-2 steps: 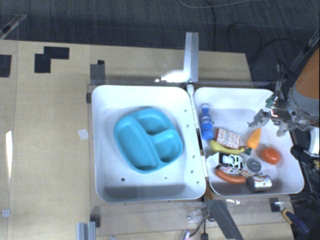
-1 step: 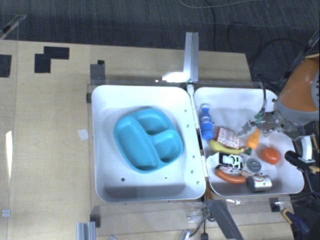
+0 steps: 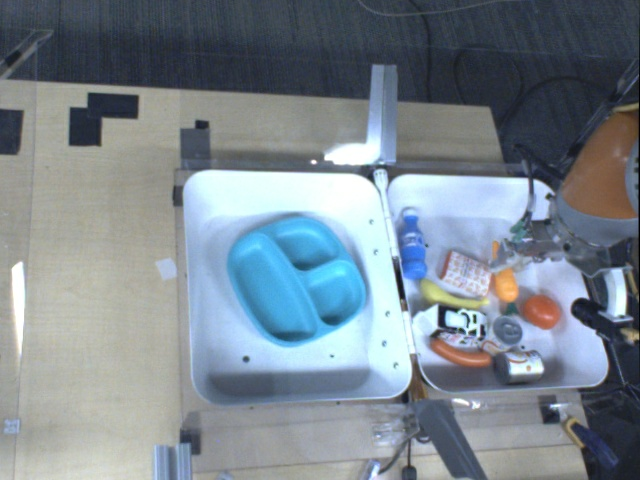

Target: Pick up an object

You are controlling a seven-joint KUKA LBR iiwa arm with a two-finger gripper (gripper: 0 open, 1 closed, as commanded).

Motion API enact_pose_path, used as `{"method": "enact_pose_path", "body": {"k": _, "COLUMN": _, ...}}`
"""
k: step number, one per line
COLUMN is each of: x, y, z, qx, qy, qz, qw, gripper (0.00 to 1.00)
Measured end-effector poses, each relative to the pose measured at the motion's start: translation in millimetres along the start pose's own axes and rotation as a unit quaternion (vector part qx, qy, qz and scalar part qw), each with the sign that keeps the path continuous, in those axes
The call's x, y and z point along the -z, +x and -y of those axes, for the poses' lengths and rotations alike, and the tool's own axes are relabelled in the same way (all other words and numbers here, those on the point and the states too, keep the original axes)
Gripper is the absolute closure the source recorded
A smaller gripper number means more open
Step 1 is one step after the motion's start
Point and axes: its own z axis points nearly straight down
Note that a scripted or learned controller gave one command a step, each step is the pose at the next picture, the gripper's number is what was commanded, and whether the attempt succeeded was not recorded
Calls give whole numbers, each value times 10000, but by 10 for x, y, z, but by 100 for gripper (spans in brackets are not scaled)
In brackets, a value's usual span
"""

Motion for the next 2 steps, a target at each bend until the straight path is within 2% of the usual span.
{"method": "enact_pose_path", "body": {"k": 1, "x": 970, "y": 559, "z": -12, "qx": -165, "qy": 76, "qz": -6, "qw": 9998, "gripper": 100}}
{"method": "enact_pose_path", "body": {"k": 2, "x": 829, "y": -131, "z": -264, "qx": -537, "qy": 90, "qz": -2, "qw": 9985, "gripper": 100}}
